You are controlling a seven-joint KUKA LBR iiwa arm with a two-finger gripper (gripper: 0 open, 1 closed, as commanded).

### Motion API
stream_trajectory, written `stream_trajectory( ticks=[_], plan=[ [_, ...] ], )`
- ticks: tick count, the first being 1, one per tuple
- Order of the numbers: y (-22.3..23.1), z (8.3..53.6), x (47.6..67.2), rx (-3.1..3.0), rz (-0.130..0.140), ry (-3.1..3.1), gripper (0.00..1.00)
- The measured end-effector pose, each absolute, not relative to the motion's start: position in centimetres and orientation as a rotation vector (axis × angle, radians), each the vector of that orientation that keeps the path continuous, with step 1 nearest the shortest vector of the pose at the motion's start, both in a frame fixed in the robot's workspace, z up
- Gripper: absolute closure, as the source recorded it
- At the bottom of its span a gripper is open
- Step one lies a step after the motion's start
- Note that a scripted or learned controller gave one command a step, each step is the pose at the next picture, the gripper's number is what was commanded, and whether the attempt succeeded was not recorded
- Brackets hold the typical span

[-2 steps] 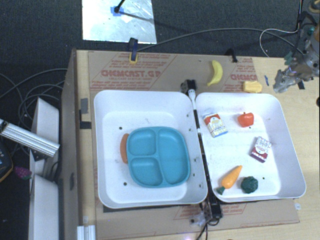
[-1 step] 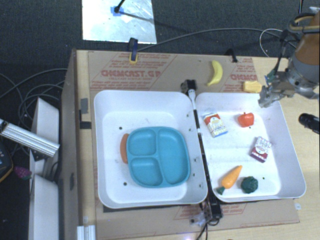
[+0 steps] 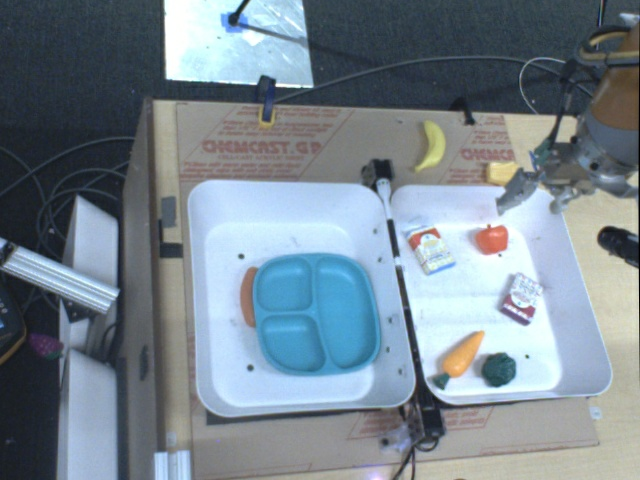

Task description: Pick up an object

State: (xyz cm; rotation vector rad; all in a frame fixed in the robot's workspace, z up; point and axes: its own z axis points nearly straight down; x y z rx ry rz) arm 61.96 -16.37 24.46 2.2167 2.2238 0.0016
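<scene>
My gripper (image 3: 534, 196) hangs over the far right corner of the right bin (image 3: 580, 298), its two fingers spread apart with nothing between them. A red tomato (image 3: 491, 238) lies just below and left of it. Further into that bin are a small red-and-white carton (image 3: 431, 249), a red packet (image 3: 521, 298), an orange carrot (image 3: 463, 353) and a dark green broccoli (image 3: 499, 369).
The left bin (image 3: 215, 228) holds a blue divided plate (image 3: 316, 311) with an orange sausage (image 3: 247, 295) at its left side. A banana (image 3: 432, 145) and a yellow block (image 3: 502, 172) lie on the cardboard behind the right bin. Cables run along the back.
</scene>
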Motion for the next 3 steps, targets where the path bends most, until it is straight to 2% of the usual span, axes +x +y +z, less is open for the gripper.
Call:
stream_trajectory(
  ticks=[1, 2, 3],
  plan=[
    [-18.8, 17.1, 63.6, 2.219, 0.0, 2.223, 0.0],
    [-17.4, 8.3, 64.6, 2.218, 0.0, 2.226, 0.0],
    [-17.4, 9.6, 64.8, 2.212, 0.005, 2.225, 1.0]
  ],
)
